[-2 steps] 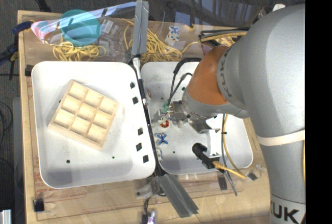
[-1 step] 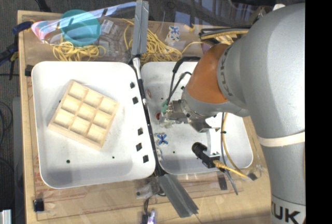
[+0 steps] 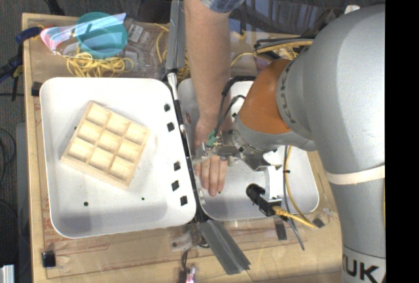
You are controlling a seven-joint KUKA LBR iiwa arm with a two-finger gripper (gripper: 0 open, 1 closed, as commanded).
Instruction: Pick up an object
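You were at the reach step: whether the claw was open I cannot tell, a person's hand lay just below it, so wait.

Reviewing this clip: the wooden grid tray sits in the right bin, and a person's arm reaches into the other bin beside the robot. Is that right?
Not quite. The camera view shows the wooden grid tray lying in the left bin, not the right. The person's arm does reach down into the right bin, beside the robot.
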